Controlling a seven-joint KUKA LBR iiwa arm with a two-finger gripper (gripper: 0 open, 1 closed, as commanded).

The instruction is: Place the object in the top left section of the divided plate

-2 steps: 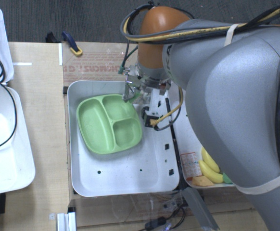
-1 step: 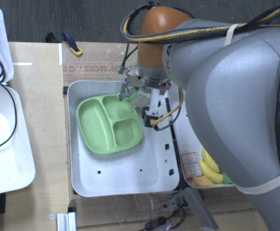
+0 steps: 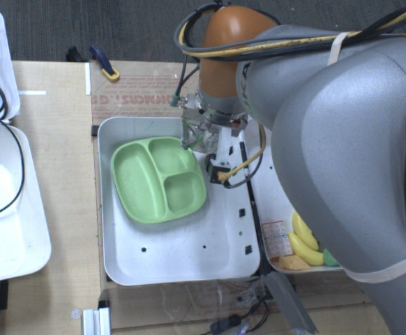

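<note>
Camera view from above, at a slant. My arm (image 3: 328, 117) entered from the right, and its grey bulk covered most of the right-hand bin (image 3: 281, 262). The orange band (image 3: 227, 30) sat above my wrist, with yellow and black cables (image 3: 259, 44) looped around it.

(a) My claw (image 3: 201, 139) hung over the upper right rim of the green divided plate (image 3: 158, 180), near the back wall of the left-hand bin (image 3: 182, 257). I could not tell whether the claw was spread or closed, because the wrist housing hid its tip. Something pale and greenish showed just below the wrist, but it was too blurred to name.

(b) The plate lay flat in the left-hand bin, turned at an angle, towards the bin's back half. It had one large compartment on the left and two smaller compartments on the right. All three compartments showed bare green.

(c) A yellow banana-shaped object (image 3: 304, 241) lay in the right-hand bin, just beside a small green piece (image 3: 331, 259) and near a printed card (image 3: 276, 237). It lay well apart from the plate.

(d) A blue and yellow clamp (image 3: 104, 63) rested on the bench (image 3: 56, 152) behind the bins. A black cable (image 3: 8, 103) curled across white trays (image 3: 8, 243) at the far left.
</note>
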